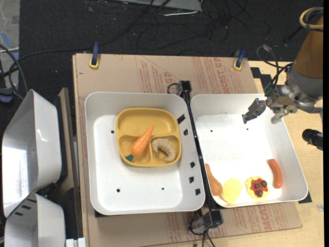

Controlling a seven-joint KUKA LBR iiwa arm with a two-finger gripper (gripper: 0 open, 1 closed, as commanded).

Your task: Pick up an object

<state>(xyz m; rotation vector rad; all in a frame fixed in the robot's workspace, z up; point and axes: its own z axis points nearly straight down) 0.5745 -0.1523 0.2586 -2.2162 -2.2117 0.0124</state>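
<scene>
Above the right bin's (247,153) far edge, the gripper (267,109) hovers with fingers released, grasping nothing. Nearest target: the sausage (276,173), near right. Descend vertically, straddle its width, and clench before lifting.

Bright, even overhead light, soft shadows, sharp focus, dark floor beyond.

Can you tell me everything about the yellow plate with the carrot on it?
The yellow plate looks like smooth plastic, a rounded square split by raised ridges into three sections. It lies flat in the left white bin, toward its back. An orange toy carrot lies slanted across the divider, its green end in the lower left section. A pale curled shrimp sits in the lower right section. The back section holds nothing.
</scene>
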